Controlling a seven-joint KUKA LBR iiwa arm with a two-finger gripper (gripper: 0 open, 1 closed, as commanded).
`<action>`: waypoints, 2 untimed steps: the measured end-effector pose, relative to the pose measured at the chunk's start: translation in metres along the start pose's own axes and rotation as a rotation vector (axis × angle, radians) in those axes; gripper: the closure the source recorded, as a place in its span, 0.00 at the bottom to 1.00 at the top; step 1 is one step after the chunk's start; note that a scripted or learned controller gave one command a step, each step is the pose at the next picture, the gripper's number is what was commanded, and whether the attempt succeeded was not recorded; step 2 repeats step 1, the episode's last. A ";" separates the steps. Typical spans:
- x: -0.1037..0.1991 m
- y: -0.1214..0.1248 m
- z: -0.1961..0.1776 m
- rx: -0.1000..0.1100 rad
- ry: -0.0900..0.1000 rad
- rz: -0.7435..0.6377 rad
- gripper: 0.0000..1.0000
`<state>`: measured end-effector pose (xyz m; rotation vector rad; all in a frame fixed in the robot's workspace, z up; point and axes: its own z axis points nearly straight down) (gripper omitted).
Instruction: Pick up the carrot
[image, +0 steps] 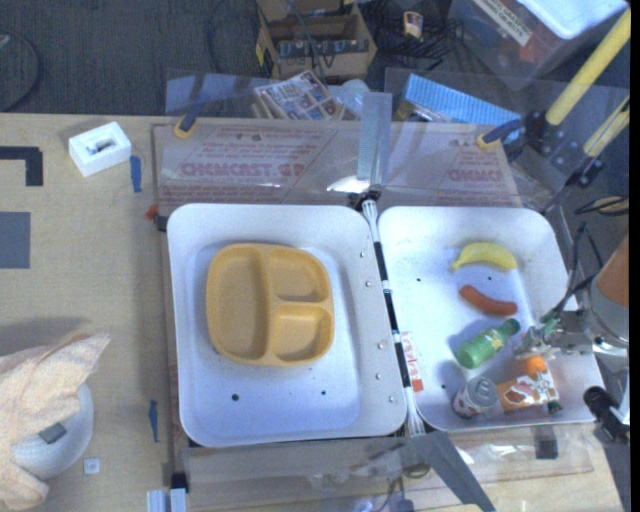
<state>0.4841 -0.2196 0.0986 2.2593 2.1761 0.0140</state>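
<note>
Clutter is the risk: the end effector (552, 338), whose grip I cannot tell, hangs beside the green bottle (487, 343), so it may miss the carrot (488, 299) beyond that bottle.

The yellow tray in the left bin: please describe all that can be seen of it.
The yellow tray is a rounded, plastic-looking dish in mustard yellow, with three compartments: one long one on the camera's left and two smaller ones on the right, split by raised ridges. It lies flat, open side up, near the middle of the left bin, slightly toward the far side. It rests on the bin's white floor, and nothing else touches it.
</note>
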 end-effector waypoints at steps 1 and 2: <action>0.051 0.033 -0.111 0.008 -0.004 0.049 1.00; 0.051 0.033 -0.111 0.008 -0.004 0.049 1.00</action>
